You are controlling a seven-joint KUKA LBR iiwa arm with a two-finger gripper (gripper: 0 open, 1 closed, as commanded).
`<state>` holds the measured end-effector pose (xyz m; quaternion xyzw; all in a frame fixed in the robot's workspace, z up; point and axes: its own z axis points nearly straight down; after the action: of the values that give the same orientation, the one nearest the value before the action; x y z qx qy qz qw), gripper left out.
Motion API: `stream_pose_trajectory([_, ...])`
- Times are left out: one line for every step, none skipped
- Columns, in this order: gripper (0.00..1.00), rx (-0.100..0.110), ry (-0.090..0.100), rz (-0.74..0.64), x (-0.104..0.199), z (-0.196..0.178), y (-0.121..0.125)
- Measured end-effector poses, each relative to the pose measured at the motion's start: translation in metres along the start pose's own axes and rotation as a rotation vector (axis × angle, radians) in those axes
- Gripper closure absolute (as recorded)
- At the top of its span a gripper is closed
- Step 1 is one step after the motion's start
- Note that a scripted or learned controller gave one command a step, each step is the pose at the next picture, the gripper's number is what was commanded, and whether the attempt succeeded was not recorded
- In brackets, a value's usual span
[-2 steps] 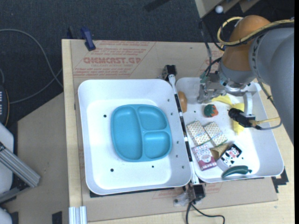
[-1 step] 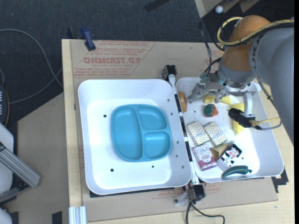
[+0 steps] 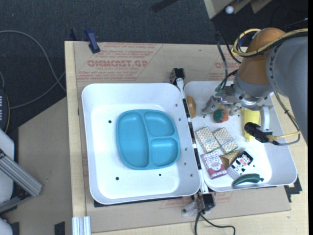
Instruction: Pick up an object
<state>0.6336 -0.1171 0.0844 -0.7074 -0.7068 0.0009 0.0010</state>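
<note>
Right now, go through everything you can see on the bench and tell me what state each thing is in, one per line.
Gripper: low in the right bin, over a small orange and green object.
Orange and green object: on the bin floor under the gripper.
Blue divided plate: flat in the left bin, right way up.
Two checkered packets: lying flat, side by side.
Yellow object: by the arm.
Teal-handled tool: lying at the right bin's near edge.

Blue divided plate sits mid left bin, 3 compartments, flat. Counter is brown board w/ red print. Blue clip at its far-left edge. Black clamp betw. bins at far side, another, prob. same kind, at near side. Thin cable on dark floor, left.
</note>
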Motion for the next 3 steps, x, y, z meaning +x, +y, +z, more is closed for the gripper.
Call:
stream_pose_trajectory([1.00, -0.003, 0.000, 0.000, 0.001, -0.011, 0.001])
stream_pose_trajectory([0.00, -0.002, 0.000, 0.000, 0.001, -0.010, 0.001])
stream_pose_trajectory([0.00, 0.000, 0.001, 0.000, 0.007, 0.000, -0.038])
